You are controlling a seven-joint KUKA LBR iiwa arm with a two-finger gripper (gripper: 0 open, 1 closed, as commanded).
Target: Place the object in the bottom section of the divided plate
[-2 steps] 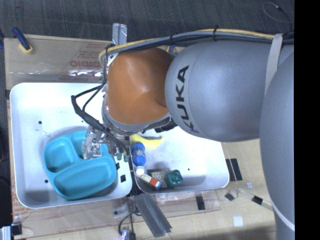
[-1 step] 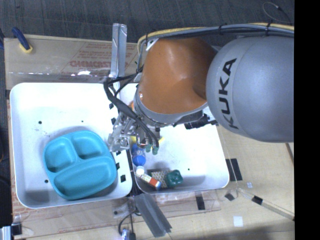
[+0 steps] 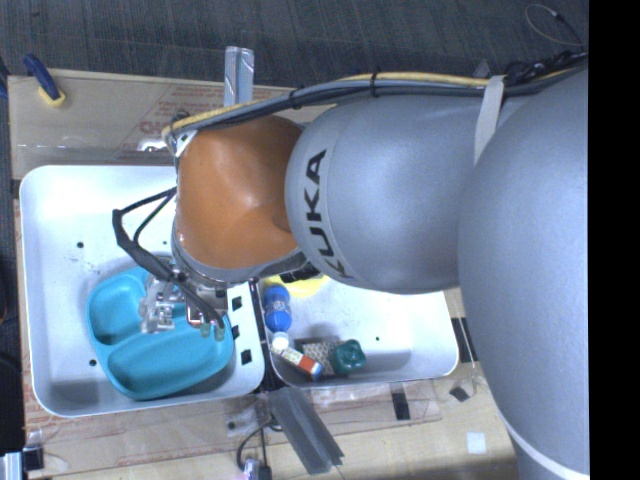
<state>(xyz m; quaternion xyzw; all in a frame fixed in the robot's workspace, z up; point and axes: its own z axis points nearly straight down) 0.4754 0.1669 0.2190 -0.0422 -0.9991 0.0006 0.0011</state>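
A blue divided plate (image 3: 150,363) lies in the left white bin (image 3: 50,268), toward its front. My gripper (image 3: 170,313) hangs directly over the plate, about where the ridge splits its upper sections from the large lower one. The grey arm with its orange band covers most of what lies behind the gripper. I cannot make out anything between the fingers from this angle.
The right bin (image 3: 420,363) holds a blue and white bottle (image 3: 277,308), something yellow (image 3: 310,286), a dark green block (image 3: 349,356), a small red and white item (image 3: 297,360) and a speckled piece (image 3: 318,350). The arm hides much of both bins.
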